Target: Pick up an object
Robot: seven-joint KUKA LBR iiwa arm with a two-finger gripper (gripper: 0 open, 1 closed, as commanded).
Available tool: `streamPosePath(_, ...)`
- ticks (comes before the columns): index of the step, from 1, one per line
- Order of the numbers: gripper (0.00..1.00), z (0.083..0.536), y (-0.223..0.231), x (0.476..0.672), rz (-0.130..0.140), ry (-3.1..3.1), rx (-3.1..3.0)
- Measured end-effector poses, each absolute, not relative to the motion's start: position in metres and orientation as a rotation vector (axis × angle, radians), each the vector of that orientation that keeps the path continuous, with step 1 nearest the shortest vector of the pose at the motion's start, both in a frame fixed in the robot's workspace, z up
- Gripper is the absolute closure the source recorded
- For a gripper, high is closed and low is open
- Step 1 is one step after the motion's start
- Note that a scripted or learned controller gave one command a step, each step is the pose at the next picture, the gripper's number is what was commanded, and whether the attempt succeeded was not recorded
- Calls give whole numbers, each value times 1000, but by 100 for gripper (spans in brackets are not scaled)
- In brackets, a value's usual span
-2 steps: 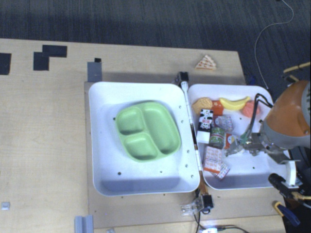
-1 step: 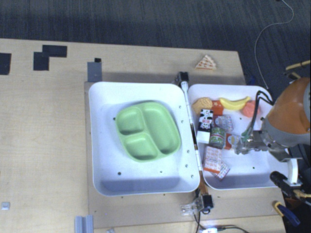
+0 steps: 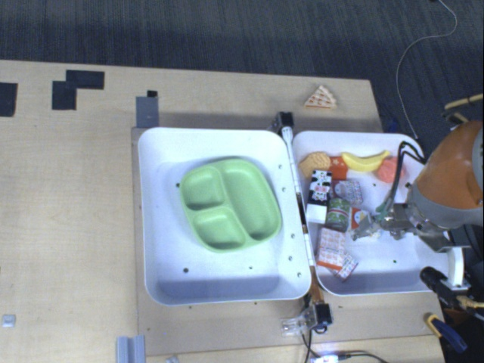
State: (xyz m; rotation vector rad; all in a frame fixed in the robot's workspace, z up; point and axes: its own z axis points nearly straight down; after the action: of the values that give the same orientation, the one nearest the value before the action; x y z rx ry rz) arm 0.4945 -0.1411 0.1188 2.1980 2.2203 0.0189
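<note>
The right bin [image 3: 393,274] holds a heap of small objects. Among them are a yellow banana [image 3: 364,159], a tan biscuit-like piece [image 3: 315,161], a black-and-white box [image 3: 321,185], a grey can [image 3: 349,191], a green-labelled can [image 3: 338,217] and a flat red-and-white packet [image 3: 333,249]. My gripper [image 3: 372,224] hangs low over the middle of this bin, just right of the green-labelled can. Something small and pale lies at its tip, too blurred to name. The orange-banded wrist [image 3: 452,178] hides the bin's right side.
The left bin [image 3: 162,271] carries a green divided plate [image 3: 229,203]. A toy pizza slice [image 3: 321,97] lies on the bench behind the right bin. A salmon-coloured piece [image 3: 388,171] sits by the banana. The rim between the bins [image 3: 299,203] runs close to the heap.
</note>
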Motion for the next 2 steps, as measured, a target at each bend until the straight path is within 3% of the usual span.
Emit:
streamPosePath(1, 0, 87, -113, 518, 5, 2222, 2213)
streamPosePath(2, 100, 99, -112, 520, 13, 2223, 2204)
